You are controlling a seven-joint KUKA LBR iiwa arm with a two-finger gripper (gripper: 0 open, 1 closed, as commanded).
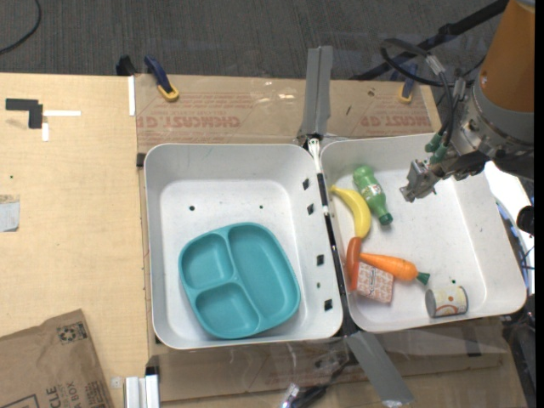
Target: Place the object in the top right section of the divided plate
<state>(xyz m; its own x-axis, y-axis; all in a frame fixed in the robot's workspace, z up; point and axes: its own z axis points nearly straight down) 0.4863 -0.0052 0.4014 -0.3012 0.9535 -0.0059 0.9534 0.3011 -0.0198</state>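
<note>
Claw [414, 187] over right bin [493, 253], grip state impossible to tell. Green bottle [371, 192] just left of claw; banana [356, 210], carrot [393, 266] lower left. Teal plate [240, 280] far left.

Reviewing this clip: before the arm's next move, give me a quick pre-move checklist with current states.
1. Divided plate lies flat in left bin: ok.
2. Plate sections free of items: ok.
3. Candidates in right bin, banana, green bottle, carrot: ok.
4. Gripper above right bin, right of the bottle: ok.
5. Object between fingers: not ok, none seen.
6. Target object identified: cannot tell.
</note>
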